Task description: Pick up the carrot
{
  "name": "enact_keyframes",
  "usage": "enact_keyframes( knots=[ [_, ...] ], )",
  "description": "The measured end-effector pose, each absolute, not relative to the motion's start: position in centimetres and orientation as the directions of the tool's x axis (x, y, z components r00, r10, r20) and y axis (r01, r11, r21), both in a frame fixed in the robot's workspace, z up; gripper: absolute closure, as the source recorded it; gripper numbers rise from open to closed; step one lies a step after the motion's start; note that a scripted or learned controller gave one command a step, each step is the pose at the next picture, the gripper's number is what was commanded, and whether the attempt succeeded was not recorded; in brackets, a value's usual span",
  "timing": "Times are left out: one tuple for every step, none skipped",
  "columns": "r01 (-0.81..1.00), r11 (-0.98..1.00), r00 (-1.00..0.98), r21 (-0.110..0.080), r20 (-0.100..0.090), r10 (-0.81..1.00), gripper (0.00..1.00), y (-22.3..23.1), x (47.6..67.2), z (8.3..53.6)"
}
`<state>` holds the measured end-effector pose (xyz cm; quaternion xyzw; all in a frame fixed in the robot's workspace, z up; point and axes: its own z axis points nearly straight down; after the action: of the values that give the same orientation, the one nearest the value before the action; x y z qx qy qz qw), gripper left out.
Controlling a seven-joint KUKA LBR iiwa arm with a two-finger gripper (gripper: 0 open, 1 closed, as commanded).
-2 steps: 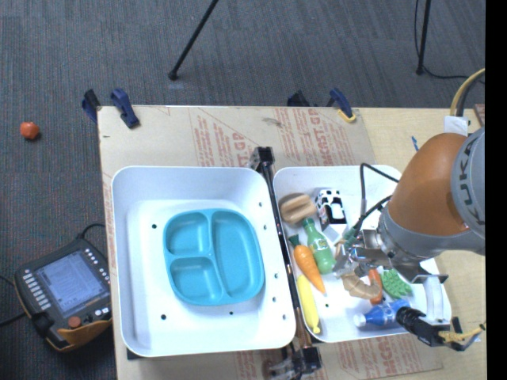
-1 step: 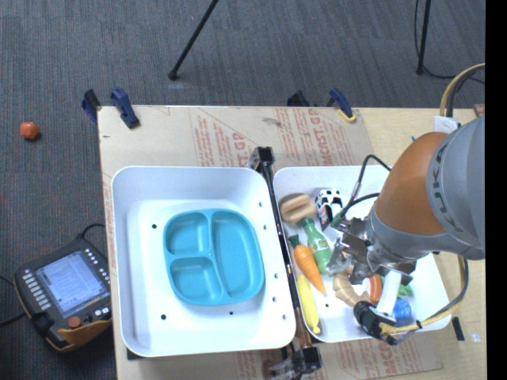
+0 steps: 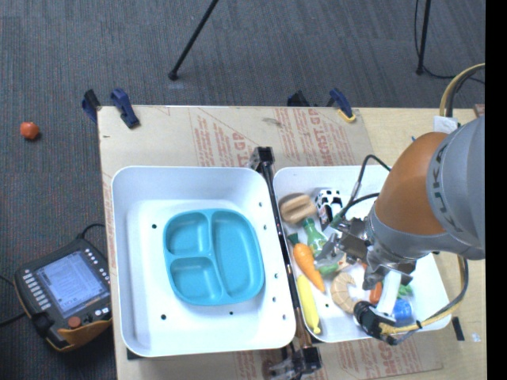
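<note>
While the arm is reaching in from the view's right, a yellow banana-shaped piece (image 3: 308,309) is lying nearest, along the front left wall of the right-hand bin (image 3: 434,279). A small blue item (image 3: 402,312) is sitting at the same depth, further right, partly under the wrist.

Just behind, a pale wooden ring (image 3: 345,291) is lying flat.

The carrot (image 3: 307,266) is lying in the same bin near its left wall. It is slanted, with the thin end pointing toward the ring and the thick end toward a green bottle (image 3: 314,234). It is sitting just beside the yellow piece, and nothing is gripping it.

The gripper (image 3: 339,245) is hanging just to the right of the carrot, low over the clutter. Its opening cannot be told from this angle, and nothing is showing clearly in its grasp.

Further back, a brown bun (image 3: 296,207) and a black-and-white toy (image 3: 328,203) are resting near the far wall.

The left-hand bin (image 3: 127,212) is carrying a blue divided plate (image 3: 214,256).

Both bins are sitting on the cardboard-covered worktop (image 3: 190,133), and blue clamps (image 3: 124,108) are biting its far edge.

On the floor, a teach pendant (image 3: 63,291) is lying to the left, and a small orange ball (image 3: 29,131) is sitting further off.
</note>
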<state>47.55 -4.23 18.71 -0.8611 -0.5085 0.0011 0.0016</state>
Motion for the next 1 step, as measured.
enact_keyframes(
  knots=[
    [0.845, -0.534, 0.534, -0.005, -0.001, 0.845, 0.00, 0.35, 49.33, 18.69]
  ],
)
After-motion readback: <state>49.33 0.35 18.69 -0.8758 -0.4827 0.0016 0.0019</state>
